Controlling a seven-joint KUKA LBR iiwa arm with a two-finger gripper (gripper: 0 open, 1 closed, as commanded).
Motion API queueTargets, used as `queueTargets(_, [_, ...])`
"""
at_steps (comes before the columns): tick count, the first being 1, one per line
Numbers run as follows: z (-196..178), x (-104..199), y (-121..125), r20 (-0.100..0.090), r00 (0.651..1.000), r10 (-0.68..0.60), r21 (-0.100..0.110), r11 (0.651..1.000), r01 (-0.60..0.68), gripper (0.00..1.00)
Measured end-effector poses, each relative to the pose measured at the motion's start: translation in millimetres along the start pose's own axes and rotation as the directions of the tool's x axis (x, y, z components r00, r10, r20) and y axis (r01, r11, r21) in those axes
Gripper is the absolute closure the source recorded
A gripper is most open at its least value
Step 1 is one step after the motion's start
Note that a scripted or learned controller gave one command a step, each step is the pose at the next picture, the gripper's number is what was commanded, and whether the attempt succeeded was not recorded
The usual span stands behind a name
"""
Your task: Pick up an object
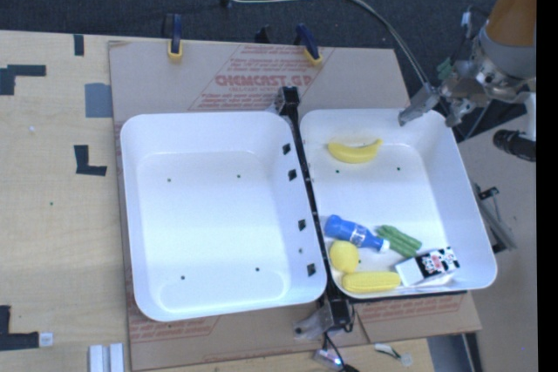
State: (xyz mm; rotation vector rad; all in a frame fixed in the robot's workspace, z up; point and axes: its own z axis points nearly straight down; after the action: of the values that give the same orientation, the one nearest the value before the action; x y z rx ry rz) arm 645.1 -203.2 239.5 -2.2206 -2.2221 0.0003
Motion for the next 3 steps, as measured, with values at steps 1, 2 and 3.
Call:
queueTargets(1, [92,22,16,-0.002,1.000,-0.001,0.008,1.000,0.001,0.00])
queueTargets(2, [157,73,-5,-0.001,1.000,-0.002,0.003,1.000,0.002,0.00])
queueTargets(3, [155,110,23,0.001,1.000,-0.001,0.002,1.000,0.001,0.00])
